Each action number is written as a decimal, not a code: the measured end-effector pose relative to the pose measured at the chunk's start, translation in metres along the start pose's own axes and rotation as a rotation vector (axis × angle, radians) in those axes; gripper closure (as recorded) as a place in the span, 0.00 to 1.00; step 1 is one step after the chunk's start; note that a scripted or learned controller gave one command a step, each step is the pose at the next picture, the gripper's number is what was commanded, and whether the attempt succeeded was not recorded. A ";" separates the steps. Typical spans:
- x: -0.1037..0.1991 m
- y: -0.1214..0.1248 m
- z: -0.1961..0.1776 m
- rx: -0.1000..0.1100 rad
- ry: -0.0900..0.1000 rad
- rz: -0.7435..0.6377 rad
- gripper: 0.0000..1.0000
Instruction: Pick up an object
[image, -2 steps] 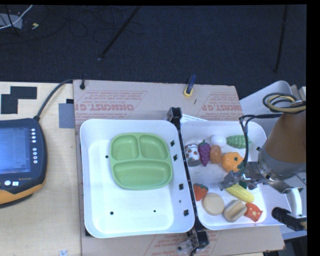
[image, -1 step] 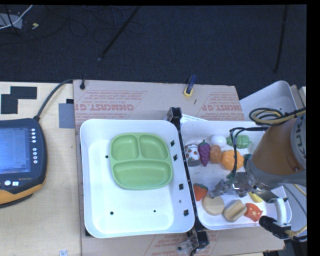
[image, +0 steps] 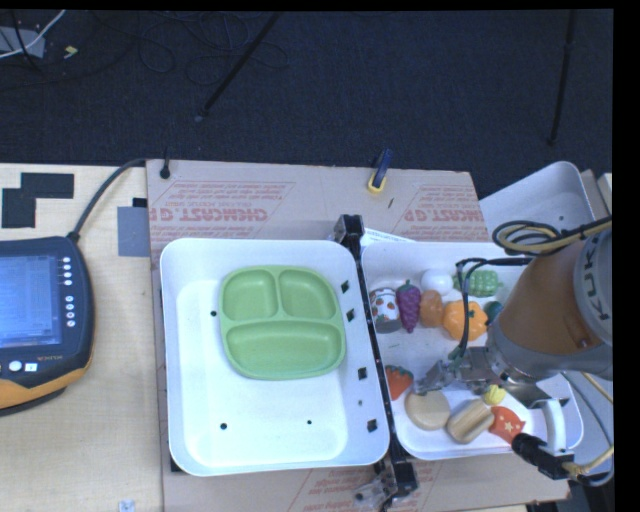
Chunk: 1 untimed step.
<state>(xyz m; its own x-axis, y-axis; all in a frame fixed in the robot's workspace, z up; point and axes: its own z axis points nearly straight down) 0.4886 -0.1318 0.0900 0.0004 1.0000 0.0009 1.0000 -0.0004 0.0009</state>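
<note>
From the camera view, the gripper (image: 452, 372) is seen low inside the right bin (image: 560, 452), near its middle, reached in from the right edge. Whether the jaws are open or closed cannot be told. A tan round piece (image: 427, 409) and a bread-like piece (image: 468, 421) lie just below it toward the front edge; a purple grape bunch (image: 408, 305) and an orange fruit (image: 463, 319) sit toward the back edge. The left bin (image: 190, 420) carries a green divided plate (image: 282, 322). One isolated piece is best chosen, approached squarely and closed on before lifting.
</note>
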 end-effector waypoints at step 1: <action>-0.001 0.002 -0.010 -0.003 0.003 0.008 1.00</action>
<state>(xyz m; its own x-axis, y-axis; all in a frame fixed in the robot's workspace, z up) 0.4902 -0.1330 0.1004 0.0080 1.0000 0.0039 1.0000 -0.0080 0.0034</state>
